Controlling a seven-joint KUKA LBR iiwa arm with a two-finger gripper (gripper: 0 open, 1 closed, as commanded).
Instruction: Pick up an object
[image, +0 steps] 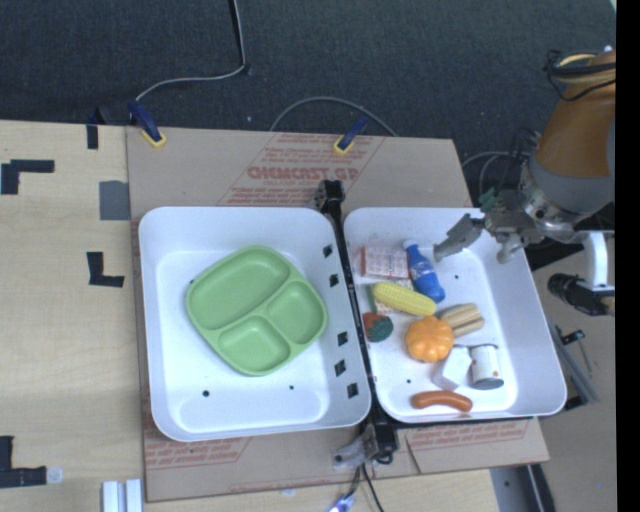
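My gripper (478, 240) hangs over the upper right part of the right bin (540, 330), and my two fingers stand apart with nothing between them: one finger (455, 238) reaches out toward the bin's middle, the other (508, 246) sits nearer the bin's right wall.

The thing closest to me is the blue bottle (422, 270), so I judge it the likeliest pick. I will place everything from it. It lies just beside my outstretched finger, on the side toward the left bin (160, 300) and a little toward the near rim. Its long axis runs at a slant, from its upper end near the far wall down toward the corn cob (405, 297), which touches or nearly touches its lower end. A small printed packet (383, 262) lies just beside the bottle on the left-bin side. Beyond the corn from the bottle sit an orange pumpkin-like toy (430, 339), a bread roll (461, 319) and a white can (486, 364); a sausage (441, 401) lies farthest, near the front rim.

The green divided plate (257, 308) rests in the left bin, well apart from the bottle.

To take the bottle I would, in my judgement, shift toward the divider and turn so my fingers close across its narrow width, not along its length, keeping off the corn
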